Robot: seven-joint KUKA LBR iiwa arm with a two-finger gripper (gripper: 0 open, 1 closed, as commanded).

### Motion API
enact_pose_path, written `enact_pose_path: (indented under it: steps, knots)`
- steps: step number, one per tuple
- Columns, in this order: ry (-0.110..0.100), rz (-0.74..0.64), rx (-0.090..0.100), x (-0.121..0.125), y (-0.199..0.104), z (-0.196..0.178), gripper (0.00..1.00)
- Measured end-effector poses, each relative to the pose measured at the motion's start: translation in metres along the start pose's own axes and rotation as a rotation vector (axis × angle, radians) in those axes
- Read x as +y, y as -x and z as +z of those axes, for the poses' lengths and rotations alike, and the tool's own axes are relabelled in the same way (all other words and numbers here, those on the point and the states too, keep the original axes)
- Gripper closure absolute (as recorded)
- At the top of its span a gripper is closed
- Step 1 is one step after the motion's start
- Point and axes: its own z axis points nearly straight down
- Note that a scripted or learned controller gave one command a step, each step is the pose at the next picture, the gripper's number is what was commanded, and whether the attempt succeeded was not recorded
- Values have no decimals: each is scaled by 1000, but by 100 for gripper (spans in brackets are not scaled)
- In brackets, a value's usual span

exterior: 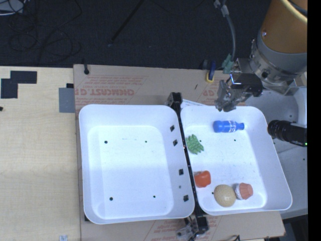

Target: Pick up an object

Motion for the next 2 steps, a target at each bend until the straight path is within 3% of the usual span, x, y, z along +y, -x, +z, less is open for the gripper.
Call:
enact_pose_path:
  steps: [1, 2]
  knots:
    - [-29, 0, -4, -8, -11, 127, 100]
    - [-12, 2, -4, 28, 17, 71, 100]
